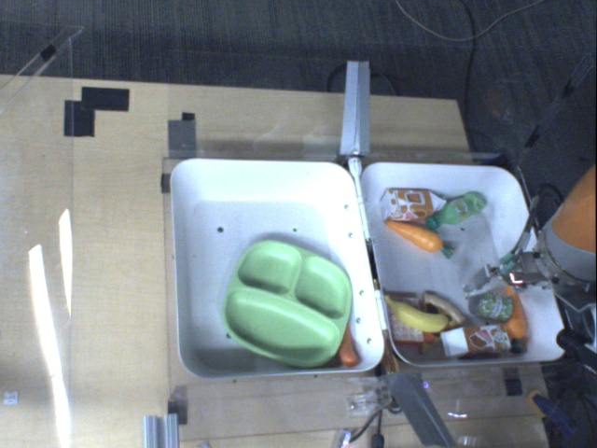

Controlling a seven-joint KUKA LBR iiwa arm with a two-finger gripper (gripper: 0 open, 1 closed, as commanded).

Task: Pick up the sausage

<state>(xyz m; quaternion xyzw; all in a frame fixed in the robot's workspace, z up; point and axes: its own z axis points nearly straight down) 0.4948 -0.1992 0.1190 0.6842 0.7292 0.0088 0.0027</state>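
**Grey bracket, two white bins, and an arm reaching into the right one**

Closest to the viewer, a grey metal bracket [415,409] juts out from the near edge of the wooden counter [93,250], just below where the two bins meet.

On the viewer's left, the left bin [201,194] holds a green divided plate [287,301] lying towards its near right corner. A small orange-red piece [348,350] peeks out from under the plate's right edge, against the bin wall; what it is cannot be told.

The right bin [504,185] is crowded. At its far side a small carton [413,201] lies beside a green bottle [459,207], and a carrot [415,237] lies just in front of them. Along the near wall sits a banana [416,318]. A brown curved piece that looks to be the sausage [442,304] touches the banana's far side, near the middle of the bin's near half. To the right of the banana, a brown bottle with a white cap [478,342] rests on its side against the near wall.

The arm [574,236], orange above grey, comes in from the right edge. Its gripper [502,278] is low over the right side of the right bin, just above a small greenish round thing [489,306] and beside an orange piece [517,322]. Whether the jaws are spread or pressed together cannot be told. The sausage lies to the left of the gripper, apart from it, with nothing gripping it.

A grey metal post [355,110] stands at the far side, between the bins. Black cables [466,35] loop over the dark floor beyond the counter.
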